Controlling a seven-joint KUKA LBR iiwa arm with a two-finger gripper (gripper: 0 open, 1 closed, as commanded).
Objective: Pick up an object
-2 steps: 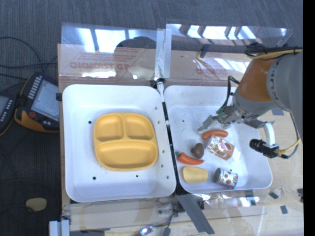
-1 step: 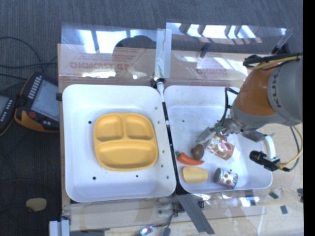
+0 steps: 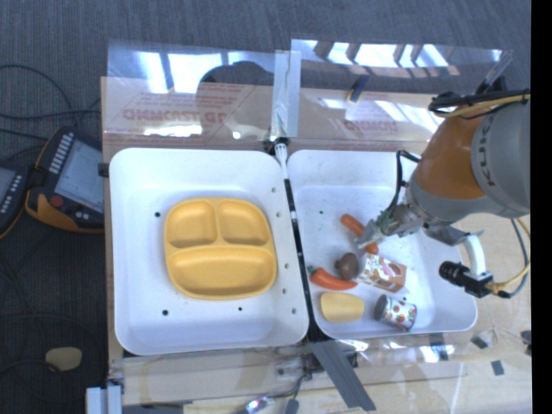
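The table (image 3: 78, 378) carries two shallow white bins side by side. The left bin (image 3: 138, 179) holds a yellow divided plate (image 3: 221, 247) near its middle. The right bin (image 3: 448, 313) holds the small things, all gathered toward its near left part. The grey arm (image 3: 483, 158) with its orange band reaches in from the right, and its tool (image 3: 377, 231) sits low over that cluster; whether it is open or closed cannot be told. A patterned packet (image 3: 381, 272) lies just near of the tool. A yellow block (image 3: 341, 306) and a can (image 3: 396, 312) lie nearest. Two carrots (image 3: 352, 225) (image 3: 332, 279) and a brown ball (image 3: 347, 266) lie left of the tool.
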